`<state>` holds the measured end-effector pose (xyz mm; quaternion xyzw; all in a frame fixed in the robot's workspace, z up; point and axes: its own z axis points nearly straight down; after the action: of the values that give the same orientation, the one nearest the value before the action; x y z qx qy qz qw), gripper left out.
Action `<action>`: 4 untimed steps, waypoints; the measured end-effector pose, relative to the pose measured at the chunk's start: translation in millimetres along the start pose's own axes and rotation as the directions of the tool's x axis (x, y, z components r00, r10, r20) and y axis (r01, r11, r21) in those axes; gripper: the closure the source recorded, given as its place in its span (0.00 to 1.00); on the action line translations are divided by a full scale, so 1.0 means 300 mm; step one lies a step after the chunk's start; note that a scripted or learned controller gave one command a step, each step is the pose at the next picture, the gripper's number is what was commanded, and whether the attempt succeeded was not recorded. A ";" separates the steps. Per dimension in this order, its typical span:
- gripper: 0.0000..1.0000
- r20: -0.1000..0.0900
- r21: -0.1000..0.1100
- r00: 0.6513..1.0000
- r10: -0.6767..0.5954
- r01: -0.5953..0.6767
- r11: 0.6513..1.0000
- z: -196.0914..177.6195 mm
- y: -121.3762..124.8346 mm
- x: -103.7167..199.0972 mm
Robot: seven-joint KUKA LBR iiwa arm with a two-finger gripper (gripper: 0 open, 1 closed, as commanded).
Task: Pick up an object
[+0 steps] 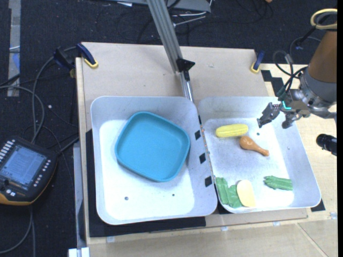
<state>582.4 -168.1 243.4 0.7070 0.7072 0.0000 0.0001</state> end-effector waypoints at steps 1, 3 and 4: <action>0.00 0.000 0.000 1.000 0.000 0.000 1.000 0.000 0.000 0.000; 0.00 -0.001 0.004 1.000 0.000 0.000 1.000 0.357 -0.014 -0.007; 0.00 -0.001 0.003 1.000 0.000 0.000 1.000 0.500 -0.017 -0.005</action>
<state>577.3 -169.7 93.4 0.7070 0.7072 -0.0009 -0.0013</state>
